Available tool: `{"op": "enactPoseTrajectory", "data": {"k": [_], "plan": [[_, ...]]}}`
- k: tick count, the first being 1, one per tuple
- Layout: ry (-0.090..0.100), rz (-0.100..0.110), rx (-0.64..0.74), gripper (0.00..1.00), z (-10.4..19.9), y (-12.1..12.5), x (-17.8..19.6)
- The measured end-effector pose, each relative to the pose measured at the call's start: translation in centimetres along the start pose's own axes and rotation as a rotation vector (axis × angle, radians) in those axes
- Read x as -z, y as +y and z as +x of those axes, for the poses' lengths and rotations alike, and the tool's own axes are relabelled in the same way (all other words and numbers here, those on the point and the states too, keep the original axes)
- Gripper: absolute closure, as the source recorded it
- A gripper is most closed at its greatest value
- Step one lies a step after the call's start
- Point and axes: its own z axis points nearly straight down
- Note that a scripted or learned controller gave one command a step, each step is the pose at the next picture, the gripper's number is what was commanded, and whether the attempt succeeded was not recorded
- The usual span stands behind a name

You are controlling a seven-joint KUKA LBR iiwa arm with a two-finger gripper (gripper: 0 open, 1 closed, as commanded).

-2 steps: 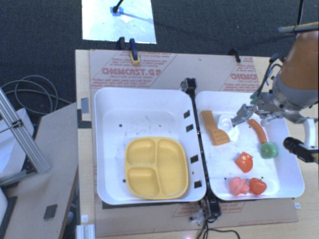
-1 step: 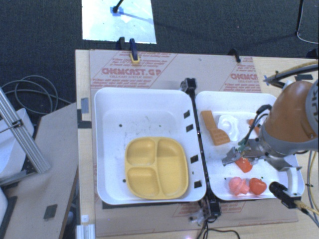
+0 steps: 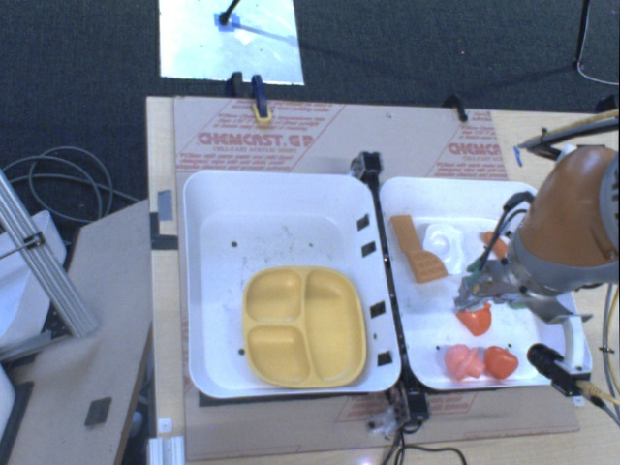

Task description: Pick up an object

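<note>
1. A wooden bench (image 3: 320,129) stands on dark carpet — it bears the left bin (image 3: 208,260) and the right bin (image 3: 417,352), set side by side and touching.
2. A yellow divided plate (image 3: 304,325) lies in the left bin.
3. The gripper (image 3: 477,294) is down in the right bin — whether its jaws are open or closed cannot be told.
4. A red object (image 3: 475,320) lies just below the gripper; a tan block (image 3: 417,248) lies to the left, a pink object (image 3: 463,360) and an orange object (image 3: 500,361) by the near wall.
</note>
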Motion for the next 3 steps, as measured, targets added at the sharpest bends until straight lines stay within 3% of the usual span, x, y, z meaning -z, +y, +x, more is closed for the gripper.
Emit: {"op": "enactPoseTrajectory", "data": {"k": [1,2,3], "plan": [[-0.004,-0.010,0.002,1.00,-1.9,5.2,8.8],[0.000,0.002,0.000,0.00,-1.8,4.8,8.3],[0.003,0.018,-0.005,0.00,-3.0,-0.8,-7.2]]}}
